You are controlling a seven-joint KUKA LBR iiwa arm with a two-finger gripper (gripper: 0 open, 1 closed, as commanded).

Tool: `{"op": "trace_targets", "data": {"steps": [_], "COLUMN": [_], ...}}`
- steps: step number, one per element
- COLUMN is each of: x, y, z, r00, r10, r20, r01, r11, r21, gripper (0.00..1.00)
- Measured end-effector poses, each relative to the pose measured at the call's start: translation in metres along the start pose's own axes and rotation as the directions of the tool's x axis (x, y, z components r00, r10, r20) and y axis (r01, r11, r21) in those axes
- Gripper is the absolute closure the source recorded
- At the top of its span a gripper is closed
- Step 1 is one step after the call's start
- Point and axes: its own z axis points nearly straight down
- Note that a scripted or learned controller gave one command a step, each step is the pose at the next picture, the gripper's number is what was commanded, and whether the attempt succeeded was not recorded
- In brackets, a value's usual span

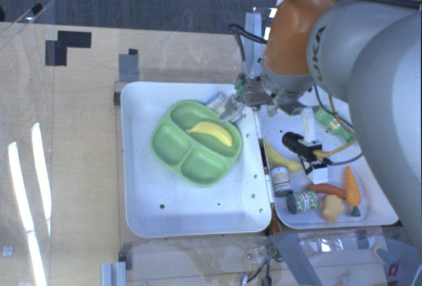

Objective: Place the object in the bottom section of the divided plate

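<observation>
My big grey arm (369, 74) reaches over the left white bin (142, 199), where the green divided plate (175, 149) holds the yellow banana (212, 134) in its top section, and it looks light, smooth and bendy, best pinched across its middle, though I cannot tell how my gripper (232, 109) stands.

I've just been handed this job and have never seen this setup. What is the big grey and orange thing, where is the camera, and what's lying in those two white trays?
That is a robot arm, reaching in from the right. The single camera looks down at a slant from above the bench. The left bin holds a green divided plate with a banana lying in its upper section. The gripper sits at the plate's top right edge. The right bin holds small items, including a carrot and a small bottle.
</observation>
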Motion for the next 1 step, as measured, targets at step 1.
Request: {"op": "trace_targets", "data": {"steps": [1], "x": [0.0429], "y": [0.0296], "z": [-0.0149], "r00": [1.0], "r10": [0.03], "r20": [0.0], "r01": [-0.03], "r11": [1.0], "r21": [-0.001], "gripper": [0.0]}}
